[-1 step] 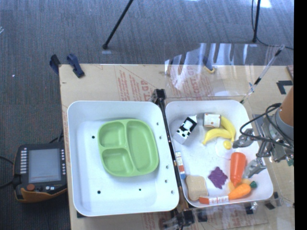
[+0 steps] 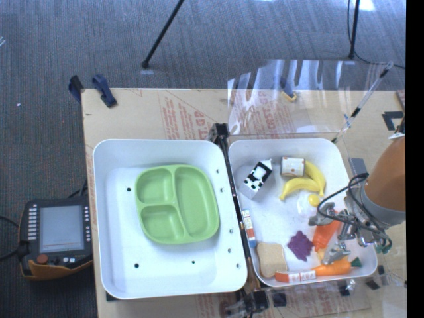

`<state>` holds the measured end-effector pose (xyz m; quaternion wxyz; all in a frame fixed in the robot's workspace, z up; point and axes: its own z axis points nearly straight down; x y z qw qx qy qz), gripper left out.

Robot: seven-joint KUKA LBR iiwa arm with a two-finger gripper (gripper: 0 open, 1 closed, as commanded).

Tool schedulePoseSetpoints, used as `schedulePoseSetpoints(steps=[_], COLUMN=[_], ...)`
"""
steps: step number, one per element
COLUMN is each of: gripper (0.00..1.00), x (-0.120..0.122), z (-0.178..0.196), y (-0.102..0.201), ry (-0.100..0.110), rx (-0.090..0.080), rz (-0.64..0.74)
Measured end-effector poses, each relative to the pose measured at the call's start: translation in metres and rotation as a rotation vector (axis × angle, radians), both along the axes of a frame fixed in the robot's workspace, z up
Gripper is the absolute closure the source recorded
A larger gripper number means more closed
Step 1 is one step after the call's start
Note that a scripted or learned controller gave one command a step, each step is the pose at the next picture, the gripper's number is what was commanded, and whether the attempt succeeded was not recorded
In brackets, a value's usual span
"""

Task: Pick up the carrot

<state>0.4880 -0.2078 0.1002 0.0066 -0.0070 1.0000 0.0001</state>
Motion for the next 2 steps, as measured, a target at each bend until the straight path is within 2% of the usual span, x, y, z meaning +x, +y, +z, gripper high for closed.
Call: schedulePoseSetpoints(steps=[1,2], gripper=[0.0,1.0], x=[-0.0011,-0.0013], z=[-0.0075,0.0008], y=[0.0274,0.0312], ry=[-0.012,-0.004], rx=[-0.007,-0.003], rz=[0.078,0.086])
